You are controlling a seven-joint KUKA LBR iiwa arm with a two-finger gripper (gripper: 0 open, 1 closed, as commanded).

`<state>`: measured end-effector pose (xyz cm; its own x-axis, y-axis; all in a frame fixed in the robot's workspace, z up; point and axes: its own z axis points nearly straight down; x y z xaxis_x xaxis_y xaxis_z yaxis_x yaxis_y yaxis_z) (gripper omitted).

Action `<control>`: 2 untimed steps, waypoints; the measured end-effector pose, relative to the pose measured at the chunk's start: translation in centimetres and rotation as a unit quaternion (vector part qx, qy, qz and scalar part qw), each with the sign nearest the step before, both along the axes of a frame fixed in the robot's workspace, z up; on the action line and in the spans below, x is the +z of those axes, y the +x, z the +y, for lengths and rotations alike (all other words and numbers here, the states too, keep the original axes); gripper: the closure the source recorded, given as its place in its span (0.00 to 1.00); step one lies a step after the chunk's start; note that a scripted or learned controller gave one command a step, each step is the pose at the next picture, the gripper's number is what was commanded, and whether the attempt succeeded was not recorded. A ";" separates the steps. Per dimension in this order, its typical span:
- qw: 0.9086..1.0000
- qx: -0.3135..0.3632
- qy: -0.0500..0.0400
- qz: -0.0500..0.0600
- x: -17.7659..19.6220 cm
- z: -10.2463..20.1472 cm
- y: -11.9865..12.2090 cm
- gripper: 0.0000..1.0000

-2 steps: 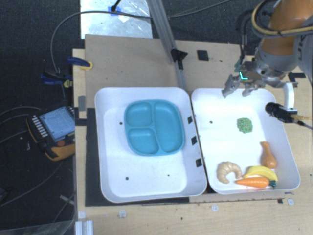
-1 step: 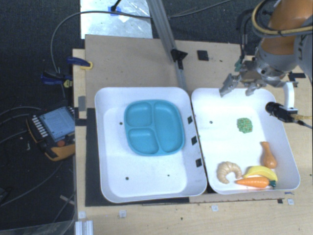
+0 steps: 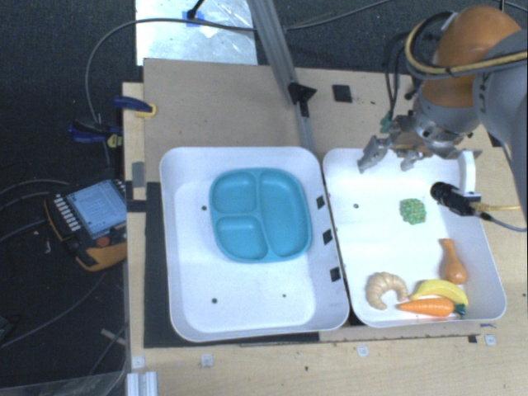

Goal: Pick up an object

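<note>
You see the fingers (image 3: 386, 154) spread open and empty above the far edge of the right bin (image 3: 355, 246), likely ready to descend. From the broccoli (image 3: 412, 211), the carrot (image 3: 426, 308) lies nearer you, its long axis across the bin, tip toward the croissant (image 3: 385, 288).

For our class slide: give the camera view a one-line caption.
Robot arm's open pincer hovers over the right bin of toy food; a blue plate sits in the left bin.

A blue divided plate (image 3: 261, 214) is seen in the white left bin (image 3: 186, 304); green broccoli (image 3: 412, 211), an orange carrot (image 3: 426, 308) and a yellow banana (image 3: 441, 289) are seen at right.
</note>
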<state>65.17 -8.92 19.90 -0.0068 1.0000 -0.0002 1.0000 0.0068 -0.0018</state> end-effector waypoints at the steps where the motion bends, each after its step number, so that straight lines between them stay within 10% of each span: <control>1: 1.000 -0.002 0.000 0.000 -4.2 -0.3 0.2 0.00; 2: 1.000 0.000 0.000 0.000 -10.3 0.4 0.3 0.00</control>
<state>65.52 -8.56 9.63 -0.0059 1.0000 -0.0002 1.0000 0.0059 -0.0019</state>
